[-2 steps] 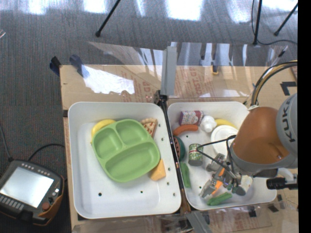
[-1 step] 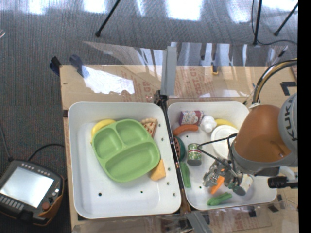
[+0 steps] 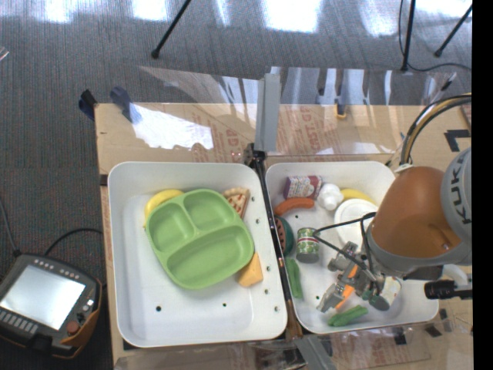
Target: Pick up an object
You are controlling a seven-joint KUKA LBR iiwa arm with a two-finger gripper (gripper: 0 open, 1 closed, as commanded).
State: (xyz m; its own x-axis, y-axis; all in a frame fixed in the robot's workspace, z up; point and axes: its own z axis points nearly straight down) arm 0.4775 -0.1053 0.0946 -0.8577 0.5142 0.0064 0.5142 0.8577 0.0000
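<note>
Camera view: I see the grey arm with the orange band point(image 3: 412, 210) reaching in from the right over the right shallow white bin point(image 3: 385, 172). The tool point(image 3: 348, 284) hangs low near that bin's front edge, just above a small green pod-shaped toy point(image 3: 348, 315) lying by the front wall. I cannot tell whether the tool is wide or narrow; the tip is a clutter of grey and orange parts, and nothing reads clearly as held.

Other candidates in the right bin: a small green-banded can point(image 3: 307, 243) near the middle, a red sausage-shaped toy point(image 3: 294, 205) and a purple-labelled packet point(image 3: 303, 186) toward the back, a white round ball point(image 3: 331, 197), and a long green bean-like piece point(image 3: 294, 277) along the left wall.

The left shallow white bin point(image 3: 131, 183) carries a green divided plastic tray point(image 3: 200, 237) with yellow and orange food toys tucked round it.

My read: the approach or descent step, no grasp confirmed. Next move calls for lining up over one item, likely the green pod, closing on it, then lifting clear.
</note>
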